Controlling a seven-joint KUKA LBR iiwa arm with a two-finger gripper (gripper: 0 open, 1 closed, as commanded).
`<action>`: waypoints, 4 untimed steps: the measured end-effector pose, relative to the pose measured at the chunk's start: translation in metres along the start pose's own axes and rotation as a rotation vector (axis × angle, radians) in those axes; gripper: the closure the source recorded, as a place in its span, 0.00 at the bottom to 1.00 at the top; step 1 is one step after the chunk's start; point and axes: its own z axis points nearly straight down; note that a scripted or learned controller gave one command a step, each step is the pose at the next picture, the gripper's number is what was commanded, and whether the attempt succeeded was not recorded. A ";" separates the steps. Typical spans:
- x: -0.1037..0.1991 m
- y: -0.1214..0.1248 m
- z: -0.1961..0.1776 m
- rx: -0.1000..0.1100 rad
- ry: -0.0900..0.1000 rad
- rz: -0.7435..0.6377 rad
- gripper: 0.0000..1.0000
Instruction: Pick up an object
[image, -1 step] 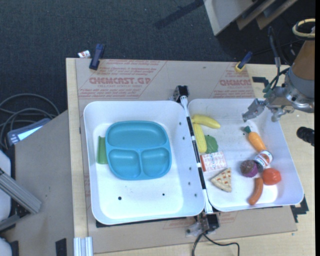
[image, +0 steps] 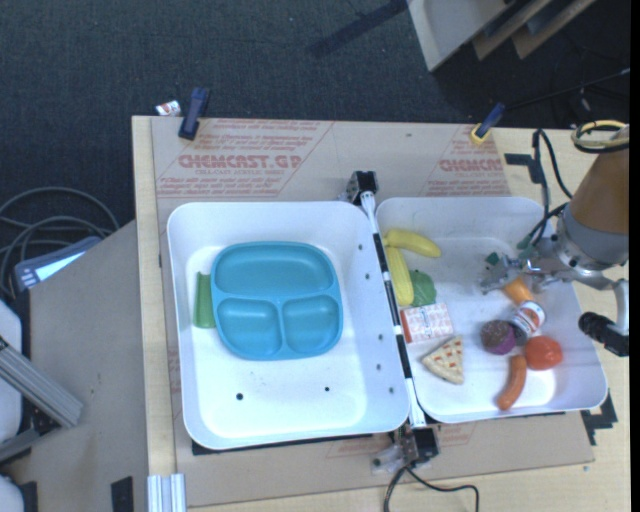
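My gripper (image: 503, 270) hangs low over the right bin (image: 470, 215), in its upper right part, with the grey arm and its orange band (image: 608, 195) coming in from the right. Just below the gripper lies a small orange piece (image: 517, 291), close to it or touching; I cannot tell which. Further down are a small bottle with a red label (image: 529, 318), a dark purple fruit (image: 498, 336), a red tomato (image: 543, 352) and an orange sausage (image: 513, 381). Two yellow bananas (image: 404, 262) lie along the bin's left wall.
A green leafy piece (image: 424, 288), a red-and-white carton (image: 427, 322) and a pizza slice (image: 446, 360) sit left of centre in the right bin. The left bin (image: 300, 405) holds a blue divided plate (image: 275, 299) with a green item (image: 203, 299) at its left edge.
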 end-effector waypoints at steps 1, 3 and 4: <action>-0.001 0.000 -0.010 -0.002 -0.004 0.001 1.00; 0.147 0.050 -0.091 -0.001 -0.003 0.001 1.00; 0.146 0.049 -0.090 0.001 -0.004 0.002 0.00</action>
